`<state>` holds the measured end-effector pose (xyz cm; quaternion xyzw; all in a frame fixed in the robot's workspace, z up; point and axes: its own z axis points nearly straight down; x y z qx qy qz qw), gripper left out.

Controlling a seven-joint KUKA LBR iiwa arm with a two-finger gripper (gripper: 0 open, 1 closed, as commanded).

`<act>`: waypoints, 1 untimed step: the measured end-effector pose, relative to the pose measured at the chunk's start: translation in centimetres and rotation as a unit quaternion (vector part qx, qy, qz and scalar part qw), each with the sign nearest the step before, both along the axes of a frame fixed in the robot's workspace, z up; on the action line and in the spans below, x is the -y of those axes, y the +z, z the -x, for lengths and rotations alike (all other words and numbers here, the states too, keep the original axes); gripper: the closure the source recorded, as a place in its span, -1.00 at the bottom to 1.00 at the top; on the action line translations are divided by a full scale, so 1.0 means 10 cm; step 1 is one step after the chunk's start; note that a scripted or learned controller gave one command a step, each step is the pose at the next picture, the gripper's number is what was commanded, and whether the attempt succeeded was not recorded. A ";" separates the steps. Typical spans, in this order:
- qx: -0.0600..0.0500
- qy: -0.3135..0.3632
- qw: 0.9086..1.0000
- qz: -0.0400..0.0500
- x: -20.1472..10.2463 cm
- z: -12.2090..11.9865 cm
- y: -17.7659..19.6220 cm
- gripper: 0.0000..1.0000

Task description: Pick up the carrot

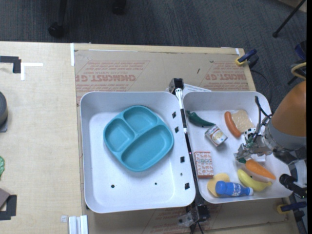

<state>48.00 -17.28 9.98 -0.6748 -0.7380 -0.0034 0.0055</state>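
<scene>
The carrot [261,170] is an orange cone lying in the right bin [214,100] near its front right corner, thick end to the left, resting against a yellow banana [253,179]. My gripper [247,152] hangs just above and to the left of the carrot's thick end, low in the bin. The arm's orange band [294,115] comes in from the right and hides the bin's right wall.
The right bin also holds a green chili [199,119], a sausage [232,124], a bread slice [241,120], a small can [216,135], a red box [204,164] and a blue bottle [233,189]. A blue divided plate [139,138] lies in the left bin [92,179].
</scene>
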 end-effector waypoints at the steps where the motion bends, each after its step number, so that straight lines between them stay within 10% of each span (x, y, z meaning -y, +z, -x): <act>1: 0.001 -0.206 0.978 0.007 -0.11 0.01 0.57 1.00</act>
